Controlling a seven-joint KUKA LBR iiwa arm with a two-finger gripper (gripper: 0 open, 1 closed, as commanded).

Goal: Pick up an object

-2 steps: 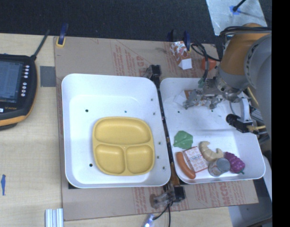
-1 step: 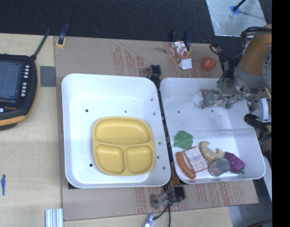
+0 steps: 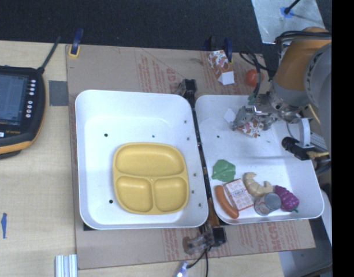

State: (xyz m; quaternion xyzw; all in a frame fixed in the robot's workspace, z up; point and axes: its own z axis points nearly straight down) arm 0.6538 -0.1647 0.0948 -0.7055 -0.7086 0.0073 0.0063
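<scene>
The arm comes in from three o'clock, its pincer (image 3: 253,119) low in the right bin (image 3: 263,149) near twelve o'clock, right over a small crumpled packet (image 3: 249,127); whether it is clenched or released I cannot tell. At the bin's six o'clock lie a green leaf (image 3: 223,170), sausage (image 3: 226,202), snack packet (image 3: 239,194), tin can (image 3: 268,203) and purple grapes (image 3: 287,198). The left bin (image 3: 96,114) carries a yellow divided plate (image 3: 150,177).

bins (image 3: 136,105): glossy white plastic; tray (image 3: 151,178): matt yellow plastic; bench (image 3: 26,189): pale wood
</scene>
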